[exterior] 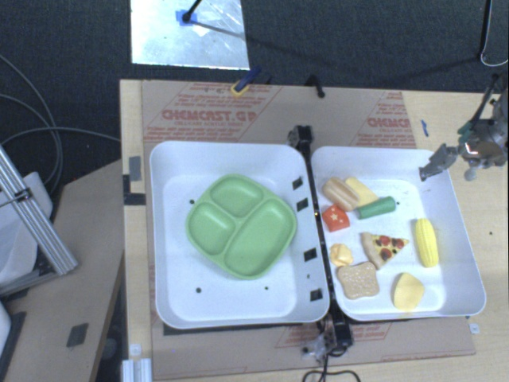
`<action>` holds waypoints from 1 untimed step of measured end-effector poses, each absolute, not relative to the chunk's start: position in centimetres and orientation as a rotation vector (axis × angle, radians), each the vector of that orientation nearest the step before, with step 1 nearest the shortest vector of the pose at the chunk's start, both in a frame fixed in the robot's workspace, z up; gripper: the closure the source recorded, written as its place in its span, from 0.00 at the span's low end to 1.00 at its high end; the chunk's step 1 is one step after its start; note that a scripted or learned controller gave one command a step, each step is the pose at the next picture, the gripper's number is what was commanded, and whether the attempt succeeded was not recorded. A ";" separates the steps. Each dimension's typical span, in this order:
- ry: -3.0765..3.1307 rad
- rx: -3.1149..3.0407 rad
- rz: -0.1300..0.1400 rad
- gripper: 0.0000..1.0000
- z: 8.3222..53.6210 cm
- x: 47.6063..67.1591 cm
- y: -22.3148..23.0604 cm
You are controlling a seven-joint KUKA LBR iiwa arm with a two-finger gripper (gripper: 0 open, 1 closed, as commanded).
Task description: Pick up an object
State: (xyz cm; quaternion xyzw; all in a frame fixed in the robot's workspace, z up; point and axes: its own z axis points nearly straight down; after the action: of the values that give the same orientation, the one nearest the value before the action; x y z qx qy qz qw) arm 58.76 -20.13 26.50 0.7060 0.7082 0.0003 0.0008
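Right bin (465,289), nearest first: bread (358,280), lemon (408,290), pizza (384,247), corn (426,241), hot dog (342,191) farther back. Green plate (241,226) seen in left bin (171,289). End effector (457,159) hovers past right bin's far corner, nothing seen gripped; open or closed not discernible.

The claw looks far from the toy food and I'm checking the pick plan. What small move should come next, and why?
Probably shift the claw left and inward over the right bin, toward the corn. The claw sits at the bin's upper right rim, above all the food, holding nothing. The corn lies nearest and apart from the pizza, so it seems the easiest target.
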 end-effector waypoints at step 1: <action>2.228 2.232 -0.009 0.00 12.3 53.1 -20.5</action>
State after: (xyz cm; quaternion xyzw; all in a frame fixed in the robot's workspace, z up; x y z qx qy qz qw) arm 53.13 -20.48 12.33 0.7076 0.7065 -0.0029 -0.0060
